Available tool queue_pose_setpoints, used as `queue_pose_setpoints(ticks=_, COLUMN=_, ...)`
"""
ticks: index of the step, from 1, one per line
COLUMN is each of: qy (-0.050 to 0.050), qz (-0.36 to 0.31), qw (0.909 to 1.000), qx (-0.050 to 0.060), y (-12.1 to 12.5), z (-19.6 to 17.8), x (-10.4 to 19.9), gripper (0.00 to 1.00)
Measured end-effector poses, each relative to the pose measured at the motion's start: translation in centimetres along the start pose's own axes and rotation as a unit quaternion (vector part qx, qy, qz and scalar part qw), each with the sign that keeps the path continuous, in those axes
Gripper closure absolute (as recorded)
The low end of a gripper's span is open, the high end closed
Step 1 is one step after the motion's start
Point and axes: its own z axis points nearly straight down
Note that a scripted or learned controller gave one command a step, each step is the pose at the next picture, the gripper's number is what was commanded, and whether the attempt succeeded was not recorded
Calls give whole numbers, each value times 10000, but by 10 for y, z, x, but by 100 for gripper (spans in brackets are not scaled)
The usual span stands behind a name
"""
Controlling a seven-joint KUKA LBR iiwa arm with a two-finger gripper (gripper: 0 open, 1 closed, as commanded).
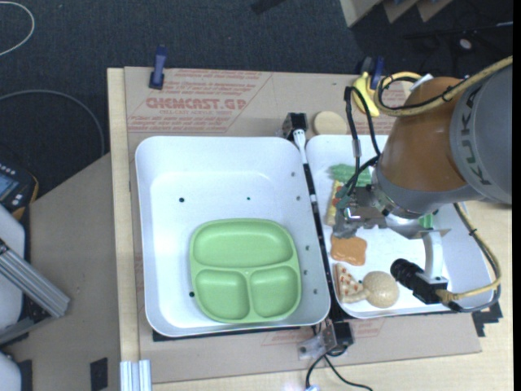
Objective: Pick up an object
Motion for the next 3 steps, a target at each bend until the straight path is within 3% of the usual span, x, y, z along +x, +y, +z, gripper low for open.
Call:
queue_pose_setpoints(ticks=1, qy=-22, qz=20, qw=10000, qx=-88, y=-25, z=-113, x=-18, gripper=100)
queue_pose_setpoints(ticks=2, qy=-5, qz=-16, qw=10000, qx=7, y=-25, z=-51, x=52, gripper=100)
queue_pose_setpoints(ticks=3, qy=-13, qz=23, qw=10000, qx=-19, y=-24, z=-53, x=48, gripper=100)
